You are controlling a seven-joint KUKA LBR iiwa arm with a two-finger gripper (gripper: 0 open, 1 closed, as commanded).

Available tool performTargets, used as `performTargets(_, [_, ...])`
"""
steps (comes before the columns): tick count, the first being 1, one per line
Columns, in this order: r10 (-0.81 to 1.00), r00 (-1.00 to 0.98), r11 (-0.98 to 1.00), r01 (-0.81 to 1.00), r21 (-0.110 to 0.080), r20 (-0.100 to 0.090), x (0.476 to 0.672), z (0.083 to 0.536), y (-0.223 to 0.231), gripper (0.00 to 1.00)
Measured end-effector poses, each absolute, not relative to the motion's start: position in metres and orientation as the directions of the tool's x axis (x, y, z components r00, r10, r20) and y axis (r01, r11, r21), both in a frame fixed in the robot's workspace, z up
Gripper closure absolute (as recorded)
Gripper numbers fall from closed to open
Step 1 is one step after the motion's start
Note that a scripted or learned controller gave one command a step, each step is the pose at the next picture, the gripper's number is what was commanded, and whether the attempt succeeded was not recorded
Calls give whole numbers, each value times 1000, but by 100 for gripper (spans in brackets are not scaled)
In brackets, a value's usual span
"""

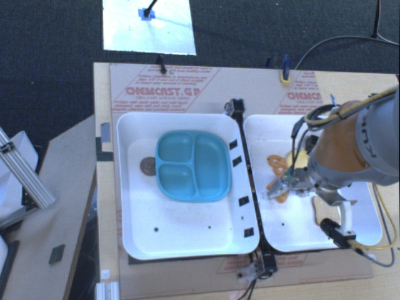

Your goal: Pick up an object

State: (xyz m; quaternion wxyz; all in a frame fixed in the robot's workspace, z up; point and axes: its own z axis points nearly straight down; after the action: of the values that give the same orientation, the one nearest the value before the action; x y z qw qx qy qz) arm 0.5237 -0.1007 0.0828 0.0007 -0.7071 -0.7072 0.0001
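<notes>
Right now the orange thing (275,170) lies in the right bin (362,230), near that bin's left side, a little right of the middle of the frame. It looks like a loopy orange piece, maybe scissor handles, but it is too small and blurry to be sure. A small yellow bit (300,160) sits just beside it, up against the arm.

The gripper (279,191) is down low in the bin, right at the lower end of the orange thing. It seems to touch it or be very close. Whether the gripper is spread or pressed together is hidden by the blur and the arm, so I cannot tell. I also cannot see the orange thing lifted off the bin floor.

So the job looks about half done, by my guess. The arm (353,145) is down at a thing to grab. What is left is the grab itself and the lift up and out.

The arm is grey with an orange band and comes in from the right edge of the frame, with cables (337,108) looping over it.

Over in the left bin (187,245) sits a blue plate (192,165) with three parts, in the middle of the frame. A small round grey thing (148,165), like a coin, touches its left edge. Nothing is reaching for those.
</notes>
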Motion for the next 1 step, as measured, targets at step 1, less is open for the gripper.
performTargets(1, [1000,-1,1,1000,3,2,525,96,-100,100])
